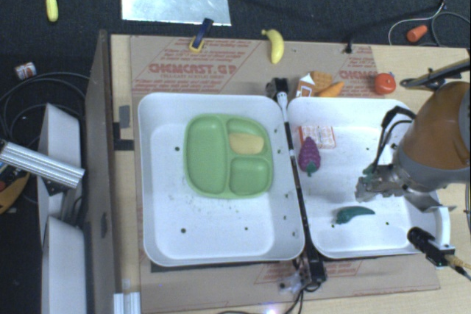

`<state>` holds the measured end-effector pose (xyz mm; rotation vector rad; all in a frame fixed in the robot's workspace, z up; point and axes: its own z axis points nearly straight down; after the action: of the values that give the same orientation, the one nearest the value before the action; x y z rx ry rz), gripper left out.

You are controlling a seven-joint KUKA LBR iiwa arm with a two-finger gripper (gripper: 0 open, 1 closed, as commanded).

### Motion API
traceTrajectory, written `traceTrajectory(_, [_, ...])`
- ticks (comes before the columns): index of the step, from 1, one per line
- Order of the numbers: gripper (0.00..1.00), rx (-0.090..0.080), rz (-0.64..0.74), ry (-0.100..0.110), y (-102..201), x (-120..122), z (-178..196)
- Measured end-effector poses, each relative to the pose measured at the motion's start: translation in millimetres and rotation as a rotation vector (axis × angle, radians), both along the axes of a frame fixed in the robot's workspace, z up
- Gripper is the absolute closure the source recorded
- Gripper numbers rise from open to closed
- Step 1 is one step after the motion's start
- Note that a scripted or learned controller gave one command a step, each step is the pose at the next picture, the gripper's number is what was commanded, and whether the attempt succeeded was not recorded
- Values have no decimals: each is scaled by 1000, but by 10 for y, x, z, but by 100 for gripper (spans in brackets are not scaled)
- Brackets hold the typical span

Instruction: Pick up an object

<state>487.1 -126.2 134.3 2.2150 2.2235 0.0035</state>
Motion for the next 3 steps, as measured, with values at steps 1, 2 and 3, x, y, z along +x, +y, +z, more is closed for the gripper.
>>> traceTrajectory(1, [0, 0, -2, 2, -3, -2, -21])
traceTrajectory(2, [0, 1, 2, 3, 457, -4, -519])
traceTrajectory(3, [0, -3, 0, -6, 35, 779, -487])
